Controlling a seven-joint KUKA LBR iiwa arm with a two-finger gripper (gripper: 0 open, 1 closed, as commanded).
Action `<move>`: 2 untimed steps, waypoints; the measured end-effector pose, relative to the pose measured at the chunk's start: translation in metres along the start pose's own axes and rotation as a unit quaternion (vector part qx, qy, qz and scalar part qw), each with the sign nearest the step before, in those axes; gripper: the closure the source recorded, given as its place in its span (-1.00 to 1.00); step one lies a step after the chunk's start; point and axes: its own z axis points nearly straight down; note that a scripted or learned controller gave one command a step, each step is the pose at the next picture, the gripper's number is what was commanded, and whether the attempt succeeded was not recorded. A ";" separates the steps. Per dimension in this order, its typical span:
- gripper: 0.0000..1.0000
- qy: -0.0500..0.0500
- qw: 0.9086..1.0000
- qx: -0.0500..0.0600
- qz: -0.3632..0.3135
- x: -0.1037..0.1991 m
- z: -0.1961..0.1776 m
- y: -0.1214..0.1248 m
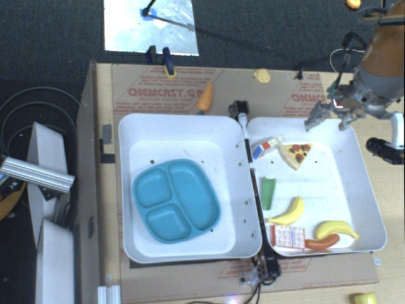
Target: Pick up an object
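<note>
Candidate objects all lie in the right shallow white bin (pixel 364 189). A toy pizza slice, tan with red topping, (pixel 295 154) sits in the upper middle of this bin. Just left of it, near the bin's upper left corner, lies a small tube with white, red and blue sections (pixel 267 147). A green flat rectangular piece (pixel 268 192) lies by the left wall at mid-height. Below it, a small yellow banana (pixel 288 213) lies tilted. Along the bottom wall: a red-and-white printed packet (pixel 288 237), an orange-red sausage shape (pixel 321 242) and a second, fatter yellow banana (pixel 336 229), the sausage touching both neighbours.

The two-finger gripper (pixel 330 120) hangs over the upper right corner of the right bin, fingers spread apart, nothing between them. It is well apart from the pizza slice, the nearest object. The grey arm with orange band (pixel 386 56) enters from the right.

The left shallow white bin (pixel 139 138) holds a blue plastic tray with three compartments (pixel 176 199). On the cardboard bench sheet (pixel 158 90) above the bins rests an orange carrot-shaped toy (pixel 205 97).
</note>
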 end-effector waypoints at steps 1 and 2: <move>-1.00 0.002 1.000 0.008 0.003 -0.005 0.094 -0.084; -1.00 0.001 1.000 0.002 0.001 0.045 0.160 -0.133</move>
